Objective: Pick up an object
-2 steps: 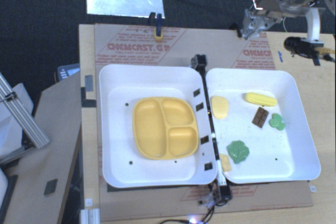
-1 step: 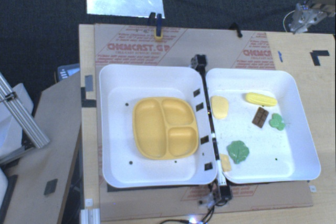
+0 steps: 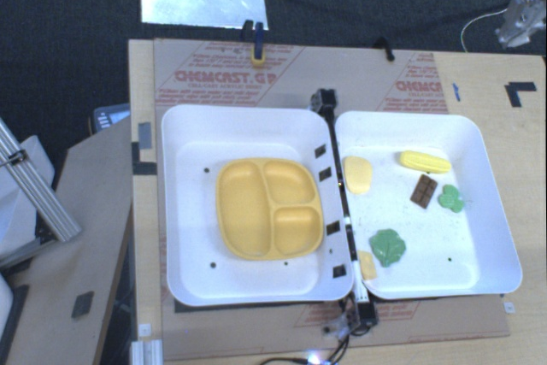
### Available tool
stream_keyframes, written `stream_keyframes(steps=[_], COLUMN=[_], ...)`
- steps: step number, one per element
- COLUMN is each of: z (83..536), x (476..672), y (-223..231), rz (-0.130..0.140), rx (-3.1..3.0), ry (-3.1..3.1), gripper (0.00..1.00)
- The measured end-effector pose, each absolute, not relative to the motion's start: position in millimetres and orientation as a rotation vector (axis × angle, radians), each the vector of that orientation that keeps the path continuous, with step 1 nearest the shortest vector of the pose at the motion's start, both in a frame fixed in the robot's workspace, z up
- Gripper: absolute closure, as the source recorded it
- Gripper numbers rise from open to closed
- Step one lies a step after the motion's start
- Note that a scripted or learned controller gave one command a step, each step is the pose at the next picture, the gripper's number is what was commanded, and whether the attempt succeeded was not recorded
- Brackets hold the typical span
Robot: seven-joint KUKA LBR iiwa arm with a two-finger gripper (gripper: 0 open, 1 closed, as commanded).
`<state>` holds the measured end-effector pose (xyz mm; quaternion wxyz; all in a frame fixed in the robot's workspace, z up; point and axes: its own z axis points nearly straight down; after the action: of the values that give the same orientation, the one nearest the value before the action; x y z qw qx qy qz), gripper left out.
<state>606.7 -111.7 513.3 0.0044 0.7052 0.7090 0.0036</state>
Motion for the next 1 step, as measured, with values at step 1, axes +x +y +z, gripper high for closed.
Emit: stream_keyframes(steps=[1], z=[522.7], x=[651.1], y=[-210.2], rz=[0.002], rx=[2.219], ry=[2.210], gripper=[1.00])
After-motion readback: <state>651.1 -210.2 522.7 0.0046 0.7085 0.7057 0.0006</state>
